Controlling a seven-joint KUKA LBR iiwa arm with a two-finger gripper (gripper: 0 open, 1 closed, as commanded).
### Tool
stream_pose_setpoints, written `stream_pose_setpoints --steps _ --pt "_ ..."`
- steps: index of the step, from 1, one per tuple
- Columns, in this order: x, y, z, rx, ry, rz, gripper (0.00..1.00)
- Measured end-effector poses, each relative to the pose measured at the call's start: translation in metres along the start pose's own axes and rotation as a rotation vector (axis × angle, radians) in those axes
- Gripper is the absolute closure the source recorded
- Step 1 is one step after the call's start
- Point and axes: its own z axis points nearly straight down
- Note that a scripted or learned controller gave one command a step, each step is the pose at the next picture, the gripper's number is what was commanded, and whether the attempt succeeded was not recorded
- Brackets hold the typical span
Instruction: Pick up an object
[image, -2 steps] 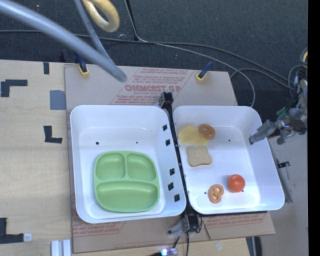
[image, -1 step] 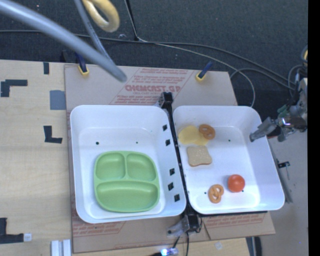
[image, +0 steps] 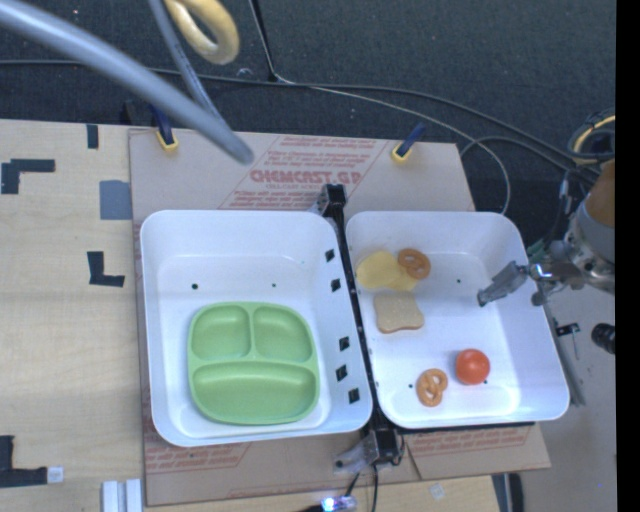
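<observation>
Gripper (image: 497, 289) hanging over right bin's (image: 532, 330) right edge, fingers' state impossible to tell, nothing picked yet. Whole grab left to do. Inside that bin: tomato (image: 473, 366) and pretzel (image: 432, 386) near front edge, toast (image: 398, 314), yellow chip (image: 381, 271), second pretzel (image: 413, 263) toward back-left. Left bin (image: 160, 260) carrying green divided plate (image: 253, 364).

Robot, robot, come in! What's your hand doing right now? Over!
Hand over right bin's far side, holding nothing. Tomato, two pretzels, bread slice all lying loose. Nothing in the way. Over.
</observation>
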Motion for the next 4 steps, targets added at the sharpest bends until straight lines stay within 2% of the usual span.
stream_pose_setpoints --steps 2,3,4 --pt "0.013 0.002 0.125 -0.003 -0.001 -0.002 0.0" --pt "0.013 0.003 0.112 -0.006 -0.002 -0.002 1.0" --pt "0.018 0.003 0.069 -0.009 -0.002 -0.001 1.0"
